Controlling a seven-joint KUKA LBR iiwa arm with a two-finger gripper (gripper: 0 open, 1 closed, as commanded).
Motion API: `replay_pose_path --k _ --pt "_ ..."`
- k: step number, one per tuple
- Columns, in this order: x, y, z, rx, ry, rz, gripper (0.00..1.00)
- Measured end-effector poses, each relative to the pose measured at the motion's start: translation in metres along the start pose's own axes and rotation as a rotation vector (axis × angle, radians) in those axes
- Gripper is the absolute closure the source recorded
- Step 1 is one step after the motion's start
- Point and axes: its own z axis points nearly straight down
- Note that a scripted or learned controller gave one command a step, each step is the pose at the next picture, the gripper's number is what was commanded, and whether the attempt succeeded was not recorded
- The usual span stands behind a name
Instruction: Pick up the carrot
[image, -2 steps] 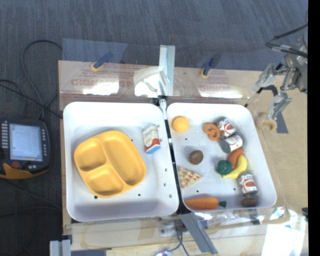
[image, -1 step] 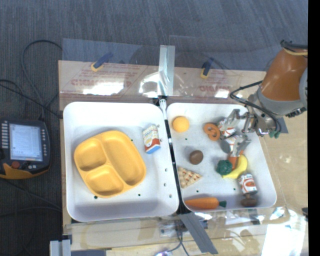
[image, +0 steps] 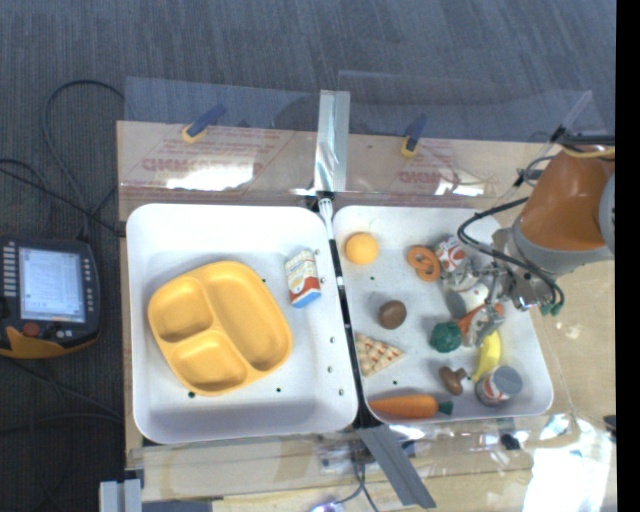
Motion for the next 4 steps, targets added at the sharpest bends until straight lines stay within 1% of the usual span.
replay_pose_path --k 1,2,3,4 --pt "-0.005 0.052 -0.088 -0.002 0.0 -0.131 0.0" --pt "-0.068 0.069 -0.004 -0.007 0.008 0.002 0.0" --pt "-0.082 0.036 0.0 -0.006 0.013 0.383 0.0" --pt "-0.058 0.059 -0.064 -0.001 0.006 0.733 0.0"
